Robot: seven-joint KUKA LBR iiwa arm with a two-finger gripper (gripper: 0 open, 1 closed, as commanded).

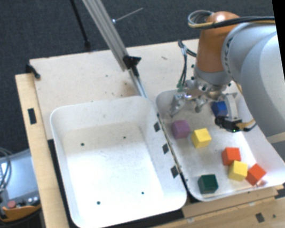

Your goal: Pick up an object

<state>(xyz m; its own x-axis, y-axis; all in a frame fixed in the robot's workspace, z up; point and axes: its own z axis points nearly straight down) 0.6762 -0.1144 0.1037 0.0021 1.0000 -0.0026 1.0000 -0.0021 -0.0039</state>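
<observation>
Down at the near end of the right bin [272, 162] sits a little cluster: a green cube [207, 183], a yellow one [238, 170], and two orange ones [231, 155] [256, 173], that last orange cube right at the near corner and touching the yellow.

Now working out from the claw. The gripper [186, 101] hangs over the far end of that same bin, the metal fingers looking spread with nothing between them, so it isn't carrying anything. A blue cube [218, 108] sits just to its right, tucked close under the wrist and partly hidden by it.

The relation that matters, I'd say: the purple cube [180, 128] lies just toward the camera from the fingertips and a touch left, near the bin's left wall. It's the closest loose block to the open fingers. A second yellow cube [201, 137] is next out, a bit further toward the camera and to the right, standing apart from the purple.

My guess is the purple is the easy target: a short shift toward the near side, then straight down. Its closeness to the wall could crowd one finger. The cubes have no long axis to speak of, so finger angle only matters for squaring up to flat faces.

The left bin [65, 151] and the far cluster are well apart from the claw.
</observation>
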